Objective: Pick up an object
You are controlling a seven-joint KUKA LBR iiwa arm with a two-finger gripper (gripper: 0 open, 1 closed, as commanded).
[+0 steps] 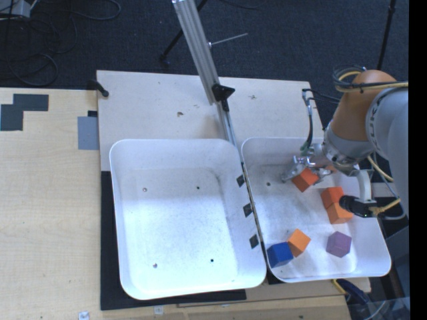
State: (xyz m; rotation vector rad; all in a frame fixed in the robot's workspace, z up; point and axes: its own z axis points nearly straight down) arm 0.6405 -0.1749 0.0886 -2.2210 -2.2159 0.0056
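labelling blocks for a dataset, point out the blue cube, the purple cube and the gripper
blue cube (279, 253), camera view, top face
purple cube (339, 243), camera view, top face
gripper (303, 171), camera view, between its fingertips

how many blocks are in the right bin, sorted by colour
Orange blocks: 3, one at the gripper, one near the right wall, one by the blue block
Blue block: 1
Purple block: 1
Total: 5 blocks, all in the right bin
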